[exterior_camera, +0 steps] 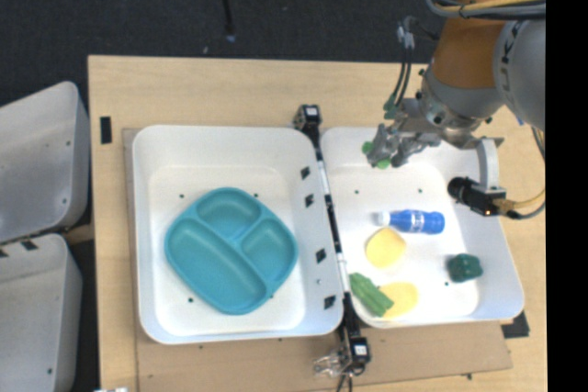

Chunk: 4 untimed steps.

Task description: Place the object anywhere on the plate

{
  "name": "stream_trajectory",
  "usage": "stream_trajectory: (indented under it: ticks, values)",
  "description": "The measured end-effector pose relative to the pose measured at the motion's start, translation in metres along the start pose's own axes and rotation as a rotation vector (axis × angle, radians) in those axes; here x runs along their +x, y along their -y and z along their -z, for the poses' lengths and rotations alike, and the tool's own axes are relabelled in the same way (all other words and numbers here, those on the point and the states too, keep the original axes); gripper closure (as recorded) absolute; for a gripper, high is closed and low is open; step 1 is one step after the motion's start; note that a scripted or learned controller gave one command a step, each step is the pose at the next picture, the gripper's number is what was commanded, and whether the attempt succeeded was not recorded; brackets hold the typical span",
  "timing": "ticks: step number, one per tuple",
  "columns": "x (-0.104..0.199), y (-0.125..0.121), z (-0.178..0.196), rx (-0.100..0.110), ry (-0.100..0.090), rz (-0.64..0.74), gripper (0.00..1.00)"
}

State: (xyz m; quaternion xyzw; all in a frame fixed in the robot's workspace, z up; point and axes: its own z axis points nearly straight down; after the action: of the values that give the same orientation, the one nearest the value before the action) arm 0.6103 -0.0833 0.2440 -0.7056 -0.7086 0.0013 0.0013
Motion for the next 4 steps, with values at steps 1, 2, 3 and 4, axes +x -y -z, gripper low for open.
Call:
stream_trajectory:
  ticks: [1, 2, 3, 4]
  values:
    - [0.049, -0.003, 0.004, 0.000, 0.001, 0.000, 1.00]
    - [0.098, -0.004, -0.008, 0.002, 0.002, -0.002, 1.00]
    - [0.152, 0.006, 0.000, 0.000, 0.000, 0.002, 1.00]
    - [0.187, 0.024, -0.001, 0.002, 0.002, 0.000, 1.00]
